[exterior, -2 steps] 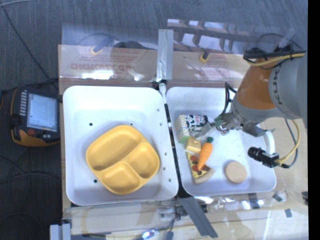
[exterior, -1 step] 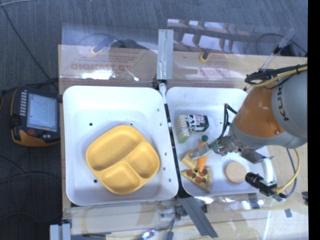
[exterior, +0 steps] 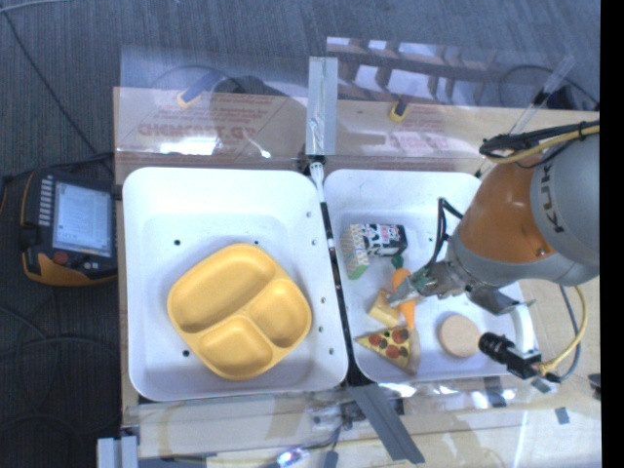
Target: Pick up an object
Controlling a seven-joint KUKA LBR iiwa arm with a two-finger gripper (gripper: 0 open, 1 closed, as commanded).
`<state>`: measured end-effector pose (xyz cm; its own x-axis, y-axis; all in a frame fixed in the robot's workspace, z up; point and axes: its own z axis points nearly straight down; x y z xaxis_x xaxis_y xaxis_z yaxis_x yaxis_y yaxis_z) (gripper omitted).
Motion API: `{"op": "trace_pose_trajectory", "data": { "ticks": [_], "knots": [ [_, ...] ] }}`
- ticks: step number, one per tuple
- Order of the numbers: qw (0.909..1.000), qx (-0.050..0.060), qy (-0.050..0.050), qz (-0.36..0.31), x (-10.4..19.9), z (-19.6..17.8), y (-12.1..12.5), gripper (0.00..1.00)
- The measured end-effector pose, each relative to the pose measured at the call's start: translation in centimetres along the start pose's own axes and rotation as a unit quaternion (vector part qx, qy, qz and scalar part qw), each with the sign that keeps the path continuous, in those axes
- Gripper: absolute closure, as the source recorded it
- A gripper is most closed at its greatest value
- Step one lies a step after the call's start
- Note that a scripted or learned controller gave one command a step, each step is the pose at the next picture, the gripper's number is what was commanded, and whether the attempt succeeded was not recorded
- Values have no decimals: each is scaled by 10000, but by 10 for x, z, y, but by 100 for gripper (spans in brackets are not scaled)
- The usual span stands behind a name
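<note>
Two shallow white bins are sitting side by side on the counter point(exterior: 458, 125), filling the middle of the frame. The left bin point(exterior: 146, 222) is holding a yellow divided plate point(exterior: 239, 310), which is lying flat at a slant toward the lower middle of that bin. The right bin point(exterior: 341, 291) is holding several small toy foods: a black-and-white cow-patterned carton point(exterior: 375, 242) is lying near the bin's upper left, a pizza slice point(exterior: 392, 343) is resting near the lower edge, a yellow wedge point(exterior: 382, 310) is lying just above the pizza, and a round tan biscuit point(exterior: 456, 335) is sitting to the right of the pizza. The grey arm with its orange band point(exterior: 507, 222) is reaching in from the right of the frame and is hanging over the right bin. The hand point(exterior: 417, 286) is sitting at the arm's lower left end, just above a small orange piece point(exterior: 400, 279) near the yellow wedge; the arm's body is covering much of it, so whether it is released or clenched cannot be told. A yellow-cased pendant with a screen point(exterior: 68, 224) is lying on the floor at the far left of the frame.
</note>
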<state>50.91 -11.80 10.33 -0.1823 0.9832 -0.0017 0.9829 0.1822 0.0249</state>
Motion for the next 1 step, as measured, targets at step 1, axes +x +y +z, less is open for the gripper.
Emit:
{"op": "trace_pose_trajectory", "data": {
  "ticks": [1],
  "knots": [
    [9996,135,4,-257,-24,-112,-19,100]
  ]
}}
